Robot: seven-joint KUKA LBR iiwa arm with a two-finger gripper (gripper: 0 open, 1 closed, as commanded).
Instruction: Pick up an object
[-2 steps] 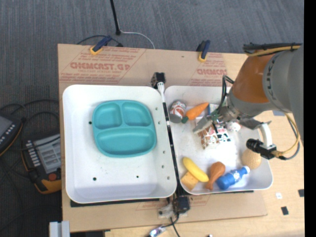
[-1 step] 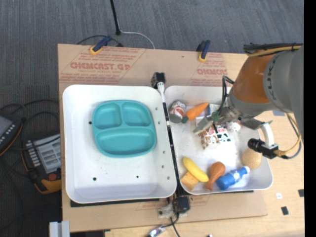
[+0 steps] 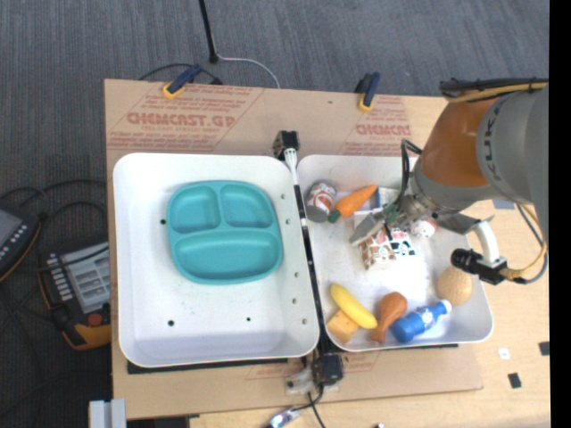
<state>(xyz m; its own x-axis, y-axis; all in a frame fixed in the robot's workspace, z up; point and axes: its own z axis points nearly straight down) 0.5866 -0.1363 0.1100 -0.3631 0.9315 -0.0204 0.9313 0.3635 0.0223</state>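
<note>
My gripper point(image 3: 373, 226) hangs low over the middle of the right bin point(image 3: 464, 333), its grey fingers spread just above a small white carton with a red and green print point(image 3: 384, 251). Nothing sits between the fingers. An orange carrot point(image 3: 356, 200) and a red and white can point(image 3: 319, 200) lie to the gripper's upper left. Along the bin's near side lie a yellow banana point(image 3: 351, 305), a brown drumstick point(image 3: 389, 312), a blue bottle point(image 3: 417, 321) and a tan egg-like ball point(image 3: 454, 284).
The left bin point(image 3: 143, 328) holds a teal divided plate point(image 3: 225, 231). A ridge point(image 3: 304, 248) separates the two bins. The arm's grey and orange wrist point(image 3: 473, 145) covers the right bin's far right corner. A black cable loop point(image 3: 482, 266) hangs by the right wall.
</note>
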